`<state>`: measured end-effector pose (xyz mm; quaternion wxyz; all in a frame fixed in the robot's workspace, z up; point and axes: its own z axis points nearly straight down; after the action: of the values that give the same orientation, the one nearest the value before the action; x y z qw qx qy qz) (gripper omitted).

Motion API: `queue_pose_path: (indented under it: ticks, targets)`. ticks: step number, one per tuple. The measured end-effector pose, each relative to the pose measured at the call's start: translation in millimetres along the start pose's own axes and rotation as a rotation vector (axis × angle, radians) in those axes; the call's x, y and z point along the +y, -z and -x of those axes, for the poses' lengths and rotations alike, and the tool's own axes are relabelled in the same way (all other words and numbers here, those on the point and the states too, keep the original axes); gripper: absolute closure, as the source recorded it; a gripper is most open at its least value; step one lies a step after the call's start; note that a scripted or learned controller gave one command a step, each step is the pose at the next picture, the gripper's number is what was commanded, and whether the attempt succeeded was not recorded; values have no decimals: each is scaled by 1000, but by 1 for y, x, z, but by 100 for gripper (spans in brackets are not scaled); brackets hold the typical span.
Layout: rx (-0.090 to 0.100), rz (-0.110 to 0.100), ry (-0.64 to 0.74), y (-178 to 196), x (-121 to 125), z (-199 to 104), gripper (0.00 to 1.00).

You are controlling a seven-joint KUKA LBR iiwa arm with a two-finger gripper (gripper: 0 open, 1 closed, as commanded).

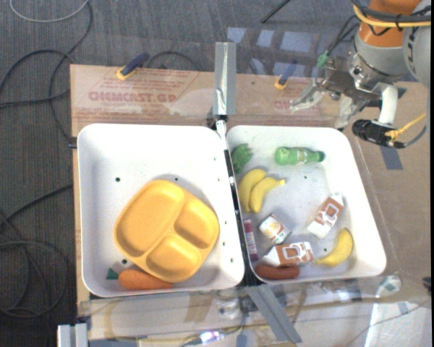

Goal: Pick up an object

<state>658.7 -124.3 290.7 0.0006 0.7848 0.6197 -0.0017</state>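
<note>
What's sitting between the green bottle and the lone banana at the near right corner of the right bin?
In the camera view, a small carton lies between the green bottle and the lone banana.

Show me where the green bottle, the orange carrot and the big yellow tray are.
green bottle (299,155), camera view, middle of its body
carrot (145,280), camera view, middle of its orange length
yellow tray (168,228), camera view, ridge between its compartments
</note>
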Motion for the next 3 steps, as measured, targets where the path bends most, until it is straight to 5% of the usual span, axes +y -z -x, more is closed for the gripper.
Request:
queue_pose_path:
  ticks: [1, 2, 3]
  targets:
    - [1, -2, 98, -154, 9, -4, 0]
    - [-9, 21, 2, -180, 11, -17, 0]
    - [0, 7, 53, -203, -26, -20, 0]
